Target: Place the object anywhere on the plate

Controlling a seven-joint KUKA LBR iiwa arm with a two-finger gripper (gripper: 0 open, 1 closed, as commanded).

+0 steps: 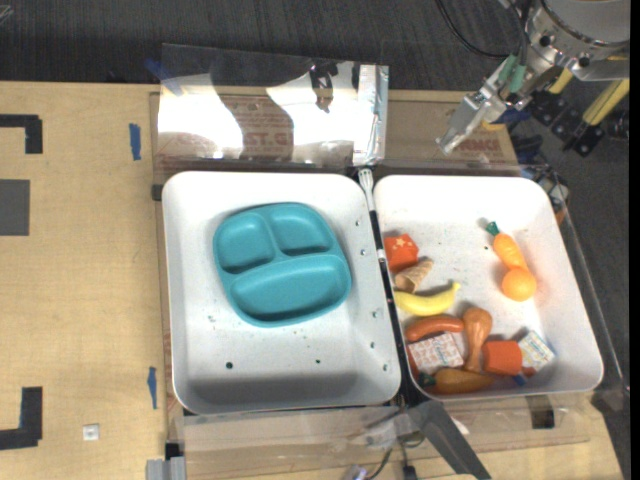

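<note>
Wooden bench (pixel 70 268), two white bins, my arm above the far right corner.
My gripper (pixel 462 128) hangs outside the right bin (pixel 560 258); jaw state undeterminable. Toy food lies in that bin: carrot (pixel 506 247), banana (pixel 428 300). Teal plate (pixel 282 261) sits in the left bin (pixel 190 338).

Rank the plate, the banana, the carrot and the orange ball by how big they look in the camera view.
Largest to smallest:
1. Blue plate, by far.
2. Banana.
3. Carrot, looking only a little shorter than the banana, so that pair is close.
4. Orange ball.
</note>
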